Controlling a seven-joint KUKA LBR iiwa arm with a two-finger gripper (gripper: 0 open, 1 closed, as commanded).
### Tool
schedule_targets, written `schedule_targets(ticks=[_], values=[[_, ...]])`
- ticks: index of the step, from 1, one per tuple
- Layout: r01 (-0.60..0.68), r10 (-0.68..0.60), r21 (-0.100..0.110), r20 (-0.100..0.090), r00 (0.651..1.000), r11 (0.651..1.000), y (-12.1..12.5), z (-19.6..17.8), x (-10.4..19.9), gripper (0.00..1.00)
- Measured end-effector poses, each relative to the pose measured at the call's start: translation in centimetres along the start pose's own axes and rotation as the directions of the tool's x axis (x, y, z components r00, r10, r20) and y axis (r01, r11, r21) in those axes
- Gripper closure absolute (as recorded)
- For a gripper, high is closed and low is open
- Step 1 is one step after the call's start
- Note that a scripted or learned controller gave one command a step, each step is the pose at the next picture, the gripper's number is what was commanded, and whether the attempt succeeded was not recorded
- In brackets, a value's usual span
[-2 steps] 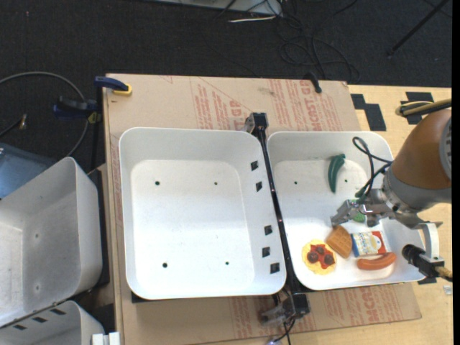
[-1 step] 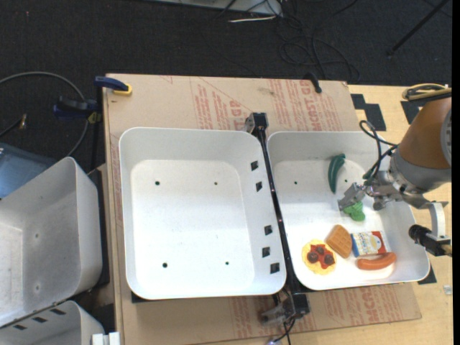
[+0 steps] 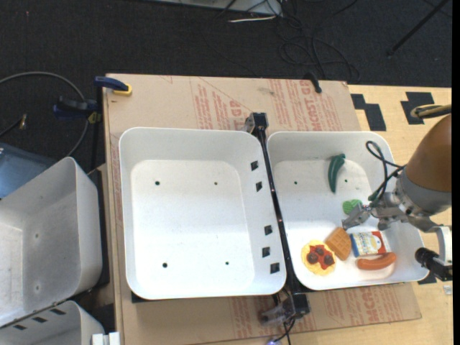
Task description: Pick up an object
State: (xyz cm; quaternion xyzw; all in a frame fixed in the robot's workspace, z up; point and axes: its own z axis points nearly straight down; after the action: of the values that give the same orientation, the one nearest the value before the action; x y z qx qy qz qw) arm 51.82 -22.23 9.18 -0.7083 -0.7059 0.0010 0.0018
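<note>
The arm (image 3: 431, 167) is reaching in from the right and its claw (image 3: 374, 213) is hanging low over the right bin (image 3: 316, 146), just above the cluster of toy food; whether the claw is apart or together cannot be told from this angle. Taking the right bin as the landmark: a green pepper (image 3: 336, 172) is lying in its upper middle, well apart from the rest. A small green piece (image 3: 351, 207) is sitting near its centre, just beside the claw. Toward the bin's near edge, a round yellow piece with dark red dots (image 3: 319, 257) is resting, with an orange waffle-like block (image 3: 339, 243) touching it on the right. Beside that, a small white carton with a blue and red label (image 3: 369, 244) is lying just under the claw, and a red sausage (image 3: 376, 262) is lying along the bin's near rim. To the left of the right bin, the left bin (image 3: 144, 149) is sitting alongside it on the cardboard-covered bench (image 3: 194, 103).
</note>
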Motion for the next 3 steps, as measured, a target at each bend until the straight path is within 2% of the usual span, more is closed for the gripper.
schedule_targets(ticks=[1, 2, 3], values=[[0.008, -0.008, -0.009, 0.003, 1.000, 1.000, 4.5, -1.5, 0.1, 0.00], [0.006, -0.006, -0.005, 0.002, 1.000, 1.000, 5.0, 0.0, 0.0, 0.00], [0.008, -0.007, -0.008, 0.003, 1.000, 1.000, 7.7, -0.1, 0.1, 0.00]])
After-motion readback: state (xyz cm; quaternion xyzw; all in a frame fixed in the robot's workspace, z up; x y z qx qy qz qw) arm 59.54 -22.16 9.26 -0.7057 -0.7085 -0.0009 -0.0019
